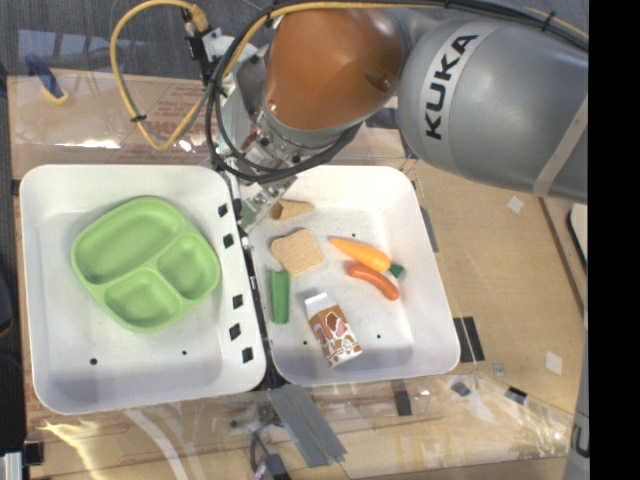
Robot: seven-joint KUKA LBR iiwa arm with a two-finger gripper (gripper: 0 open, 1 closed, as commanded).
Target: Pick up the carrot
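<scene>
- Small orange toy carrot with a green stub at its blunt end, of smooth plastic look.
- Lying flat, slanted, tip toward upper left, green end toward lower right.
- Resting free on the right white bin's floor, right of centre.

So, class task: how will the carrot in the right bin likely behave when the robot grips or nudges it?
The carrot looks like a smooth, glossy toy, so it is probably stiff, light and a bit slippery. Its rounded, tapered shape suggests it may roll or pivot if pushed. The sausage lies close beside it, so a nudge could shift both.
</scene>
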